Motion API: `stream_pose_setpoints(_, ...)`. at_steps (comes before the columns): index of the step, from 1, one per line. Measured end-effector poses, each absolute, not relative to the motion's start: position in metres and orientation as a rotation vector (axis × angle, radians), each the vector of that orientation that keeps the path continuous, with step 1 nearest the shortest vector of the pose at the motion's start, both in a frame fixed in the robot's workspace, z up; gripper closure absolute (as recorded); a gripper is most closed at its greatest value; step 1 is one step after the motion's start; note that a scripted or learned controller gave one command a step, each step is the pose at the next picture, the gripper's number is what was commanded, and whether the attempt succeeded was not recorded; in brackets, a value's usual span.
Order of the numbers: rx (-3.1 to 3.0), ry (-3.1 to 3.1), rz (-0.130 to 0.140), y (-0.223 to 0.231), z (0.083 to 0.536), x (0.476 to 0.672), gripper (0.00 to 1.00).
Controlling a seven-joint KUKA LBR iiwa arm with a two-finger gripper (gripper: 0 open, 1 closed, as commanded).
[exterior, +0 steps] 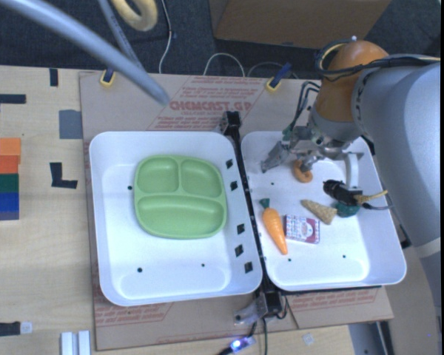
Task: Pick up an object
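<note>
The right bin holds several small things. An orange carrot with a green top lies near the bin's left wall, and a pink carton lies flat just to its right. A tan wedge rests right of the carton, with a small teal piece beside it. A small orange-brown thing sits toward the bin's far side. My gripper hangs low directly over that orange-brown thing, at the bin's far left part. Nothing shows held in it.
The left bin bears a green divided plate. A black divider runs between the two bins. Coloured blocks stand on the bench at the far left. The arm's grey body covers the right bin's right side.
</note>
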State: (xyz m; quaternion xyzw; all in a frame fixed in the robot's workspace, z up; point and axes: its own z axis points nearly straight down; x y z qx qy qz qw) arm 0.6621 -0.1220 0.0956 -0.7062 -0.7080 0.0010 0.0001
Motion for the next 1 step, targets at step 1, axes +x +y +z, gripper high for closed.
stream_pose_setpoints(1, -2.218, -2.227, -0.001, -0.1209, 0.1094, 0.6632, 1.0)
